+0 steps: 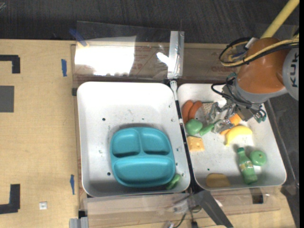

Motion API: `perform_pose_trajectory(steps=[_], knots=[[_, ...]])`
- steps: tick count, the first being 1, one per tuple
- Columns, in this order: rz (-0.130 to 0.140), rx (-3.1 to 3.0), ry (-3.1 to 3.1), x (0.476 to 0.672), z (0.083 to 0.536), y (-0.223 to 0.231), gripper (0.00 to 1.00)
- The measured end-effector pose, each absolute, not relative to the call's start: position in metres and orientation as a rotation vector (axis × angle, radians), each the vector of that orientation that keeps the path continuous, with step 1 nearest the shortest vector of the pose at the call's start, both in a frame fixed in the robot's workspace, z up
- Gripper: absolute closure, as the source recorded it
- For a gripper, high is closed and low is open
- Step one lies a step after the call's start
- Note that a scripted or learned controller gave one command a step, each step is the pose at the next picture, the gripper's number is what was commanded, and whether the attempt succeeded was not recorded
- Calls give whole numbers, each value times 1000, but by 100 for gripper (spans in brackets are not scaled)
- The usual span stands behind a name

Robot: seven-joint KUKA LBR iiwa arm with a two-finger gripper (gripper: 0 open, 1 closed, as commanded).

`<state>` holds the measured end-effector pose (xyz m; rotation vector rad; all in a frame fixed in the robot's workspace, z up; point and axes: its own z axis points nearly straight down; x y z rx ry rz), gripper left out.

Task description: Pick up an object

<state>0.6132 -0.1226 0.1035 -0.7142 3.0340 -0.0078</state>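
While the arm reaches in from the upper right of the frame, its gripper hangs low over the upper part of the right bin, among the toys; whether it is wide or narrow cannot be told. Just left of it lie an orange-red piece and a green piece; a yellow piece sits just below. Lower right stands a green bottle. A teal divided tray rests in the left bin.
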Motion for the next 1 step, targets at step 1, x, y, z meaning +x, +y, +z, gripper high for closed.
perform_pose_trajectory(steps=[1], knots=[[-4, -237, 3118, 540, 91, -118, 100]])
